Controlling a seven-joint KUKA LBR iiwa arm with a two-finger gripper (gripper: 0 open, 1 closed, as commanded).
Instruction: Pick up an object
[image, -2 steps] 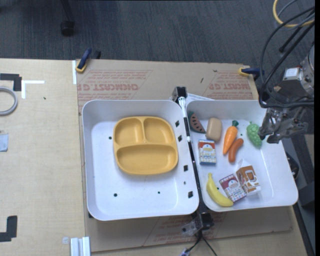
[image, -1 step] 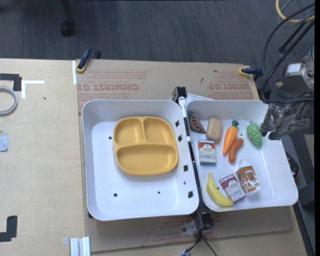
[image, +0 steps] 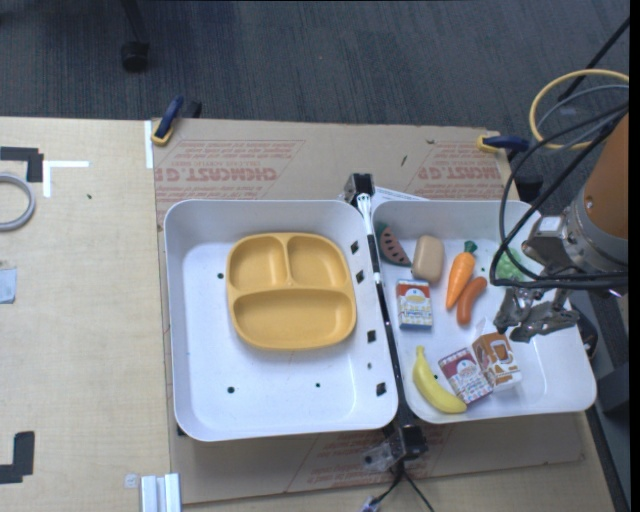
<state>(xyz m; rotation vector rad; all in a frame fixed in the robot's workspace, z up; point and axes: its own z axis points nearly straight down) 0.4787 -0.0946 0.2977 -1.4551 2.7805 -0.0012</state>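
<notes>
Gripper (image: 527, 322) above right bin (image: 570, 395), jaw state: cannot tell. Watch crowding: small cartons (image: 482, 368) touch banana (image: 436, 384); you risk glancing grab, nudged neighbour.

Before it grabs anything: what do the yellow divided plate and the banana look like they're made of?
The divided plate looks like moulded plastic or silicone: even matte yellow, rounded ridges between three sections. The banana is probably a plastic toy: smooth, uniform yellow, faint sheen, no blemishes. The camera view cannot confirm either.
</notes>
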